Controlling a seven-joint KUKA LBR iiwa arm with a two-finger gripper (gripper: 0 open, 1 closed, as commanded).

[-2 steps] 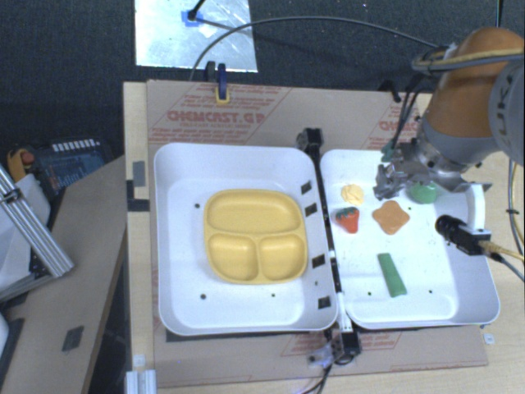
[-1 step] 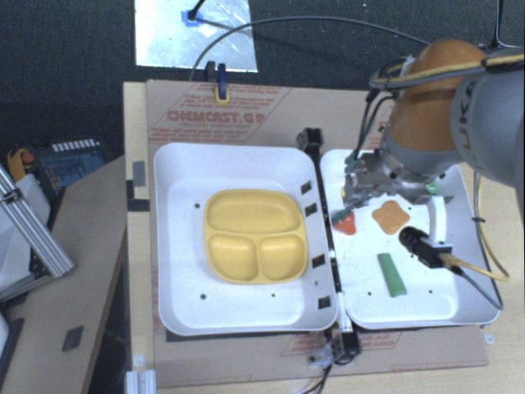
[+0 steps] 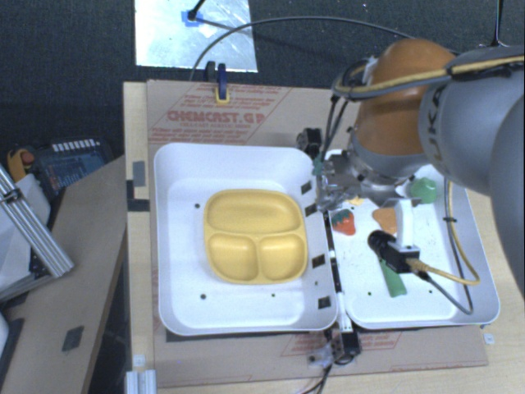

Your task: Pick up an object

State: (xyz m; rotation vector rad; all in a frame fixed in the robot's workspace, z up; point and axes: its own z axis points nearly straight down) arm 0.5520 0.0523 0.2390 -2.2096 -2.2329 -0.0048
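My gripper (image 3: 335,194) hangs low over the left edge of the right bin (image 3: 459,306), partly hidden under the grey and orange wrist. Just below it lies a small red object (image 3: 345,223). An orange piece (image 3: 383,217) rests to the right of the red one. A green round object (image 3: 424,190) sits farther right, near the arm. A green stick (image 3: 394,282) lies in the middle of the right bin. I see nothing held between the fingers.
The left bin (image 3: 176,220) bears a yellow divided plate (image 3: 254,235) at its middle. The ridge between the two bins (image 3: 332,261) runs directly under the gripper. A yellow cable (image 3: 447,277) loops over the right bin's floor.
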